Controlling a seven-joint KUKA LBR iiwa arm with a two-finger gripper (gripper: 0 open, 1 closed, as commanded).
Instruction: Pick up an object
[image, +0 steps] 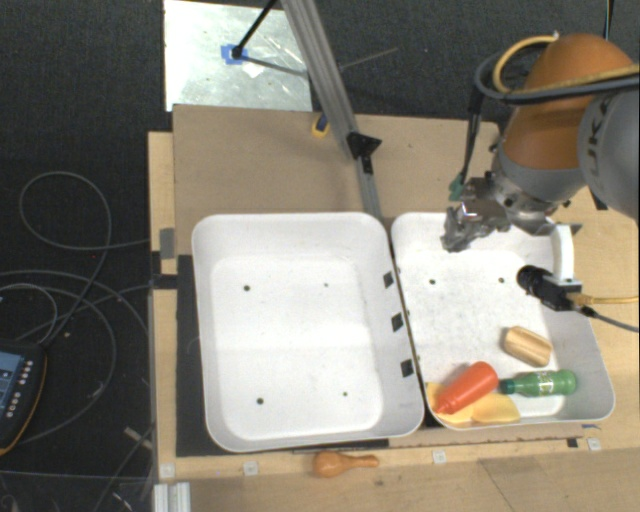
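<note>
In the right bin (440, 300), along its near edge, lie an orange carrot-shaped toy (466, 386), a yellow flat piece (490, 410) under it, a green bottle (540, 383) and a tan wooden block (526, 345). My gripper (460, 233) hangs over the far part of the right bin, well away from these objects. Nothing shows between its fingers.
The left bin (210, 300) sits beside the right one. A small orange pear-shaped toy (340, 462) lies on the bench in front of the bins. A metal pole (335, 95) slants across the back. Cables trail on the floor at left.
</note>
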